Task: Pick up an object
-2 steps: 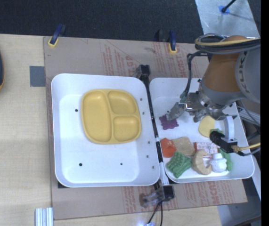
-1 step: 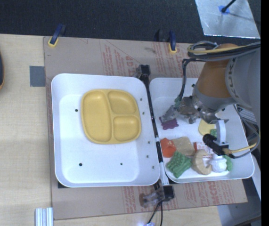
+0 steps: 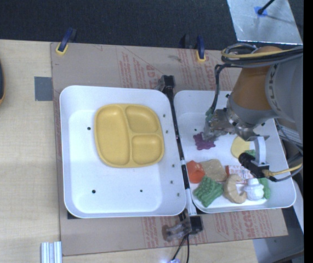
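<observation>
Where cardboard [image 3: 145, 64] shows, lettering unreadable.

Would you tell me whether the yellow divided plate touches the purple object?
Apart: the camera view shows the yellow divided plate in the left bin, the purple object in the right bin.

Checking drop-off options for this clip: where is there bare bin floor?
Left bin: bare floor along its left side and below the yellow divided plate. Right bin: a bare strip at its upper left, above the purple piece; its lower half is crowded.
</observation>
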